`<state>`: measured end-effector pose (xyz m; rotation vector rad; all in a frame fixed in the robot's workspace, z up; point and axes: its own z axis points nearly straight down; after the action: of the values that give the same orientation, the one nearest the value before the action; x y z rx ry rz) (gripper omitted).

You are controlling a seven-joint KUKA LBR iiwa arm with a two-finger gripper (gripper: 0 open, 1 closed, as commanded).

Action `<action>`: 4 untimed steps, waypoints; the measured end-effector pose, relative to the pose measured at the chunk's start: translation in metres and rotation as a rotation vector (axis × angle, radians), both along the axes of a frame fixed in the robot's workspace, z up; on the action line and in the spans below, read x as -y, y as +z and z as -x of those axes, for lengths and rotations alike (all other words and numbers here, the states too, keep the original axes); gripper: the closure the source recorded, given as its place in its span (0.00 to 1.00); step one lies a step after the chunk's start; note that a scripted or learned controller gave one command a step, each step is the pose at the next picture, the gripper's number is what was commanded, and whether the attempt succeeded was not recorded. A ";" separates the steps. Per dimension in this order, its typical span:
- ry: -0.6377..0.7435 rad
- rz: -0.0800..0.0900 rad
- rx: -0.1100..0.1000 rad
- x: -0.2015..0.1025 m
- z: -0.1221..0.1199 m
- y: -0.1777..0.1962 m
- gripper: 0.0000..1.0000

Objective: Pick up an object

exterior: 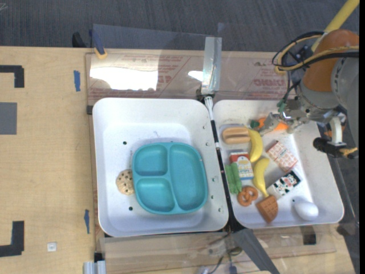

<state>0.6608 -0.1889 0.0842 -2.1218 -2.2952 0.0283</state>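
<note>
The right bin (pixel 328 181) holds several toy foods: a hot dog (pixel 235 135), two bananas (pixel 256 145) (pixel 261 174), a green pickle (pixel 233 177), a pretzel (pixel 247 196), a brown wedge (pixel 267 209), a pink checked box (pixel 280 153), a small carton (pixel 244 165), a black-and-white pack (pixel 285 182) and a white lump (pixel 306 210). My gripper (pixel 283 117) hangs low over the bin's far right part. It is right by a small orange piece (pixel 280 127), and a carrot-like piece (pixel 258 123) lies just to its left. Nothing shows held in it.
The left bin (pixel 108 119) carries a teal divided plate (pixel 169 177) and a cookie (pixel 124 181) at the plate's left. A clear panel (pixel 148 67) and a metal post (pixel 211 67) stand behind the bins. The arm (pixel 328 79) and its cables cover the right bin's far corner.
</note>
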 end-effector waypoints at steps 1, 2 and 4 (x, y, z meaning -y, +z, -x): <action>-0.198 -0.001 0.020 -0.004 0.012 0.001 0.00; -0.195 -0.001 0.020 -0.005 0.011 0.013 1.00; -0.068 0.004 0.009 -0.047 0.005 0.003 0.00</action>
<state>0.6558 -0.1416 0.0870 -2.2046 -2.2279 0.0222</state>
